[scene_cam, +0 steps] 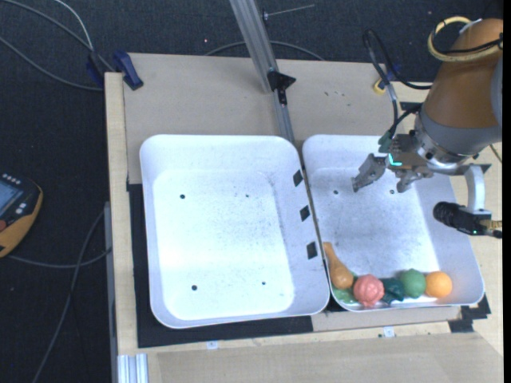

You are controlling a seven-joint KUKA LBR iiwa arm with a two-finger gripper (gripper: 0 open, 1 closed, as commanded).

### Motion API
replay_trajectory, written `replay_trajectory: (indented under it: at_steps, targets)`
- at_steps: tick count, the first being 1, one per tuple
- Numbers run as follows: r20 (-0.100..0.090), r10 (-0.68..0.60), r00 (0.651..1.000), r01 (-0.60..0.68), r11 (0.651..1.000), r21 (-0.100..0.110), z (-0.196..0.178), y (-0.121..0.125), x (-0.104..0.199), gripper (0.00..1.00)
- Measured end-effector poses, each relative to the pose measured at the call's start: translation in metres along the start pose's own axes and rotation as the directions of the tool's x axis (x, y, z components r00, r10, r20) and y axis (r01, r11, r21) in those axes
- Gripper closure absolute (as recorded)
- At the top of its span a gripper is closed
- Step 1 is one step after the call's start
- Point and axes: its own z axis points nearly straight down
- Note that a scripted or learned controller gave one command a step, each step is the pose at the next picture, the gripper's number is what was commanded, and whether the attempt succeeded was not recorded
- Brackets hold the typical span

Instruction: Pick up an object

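Jaws spread and empty above the far part of the right bin; all objects lie at its near edge.

The gripper (386, 178) hangs over the far half of the right bin (375, 230), its jaws standing apart with nothing between them and bare bin floor beneath. The candidates for pickup sit well apart from it, toward the near side, packed in a row along the near wall: an orange carrot-shaped piece (338, 268) at the left, its long axis slanting from far-left to near-right, then a pink ball (368, 289), a green piece (411, 282) and an orange ball (438, 284) at the right. Judgement: the coming move turns on travel toward the near wall; the crowding there leaves little room for the jaws. The left bin (219, 230) plays no part.
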Motion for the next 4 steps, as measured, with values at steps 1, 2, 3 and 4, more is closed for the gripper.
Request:
replay_trajectory:
  at_steps: [1,2,3,4]
  targets:
    - [0.0,0.0,1.0,0.0,1.0,0.0,0.0,0.0,0.0,0.0]
    - [-0.001,0.0,1.0,0.0,1.0,0.006,0.063,-0.002,0.002,0.0]
    - [0.0,0.001,1.0,-0.001,1.0,0.006,0.123,-0.001,-0.004,0.0]
    - [0.0,0.0,1.0,0.0,1.0,0.001,0.138,-0.002,-0.004,0.0]
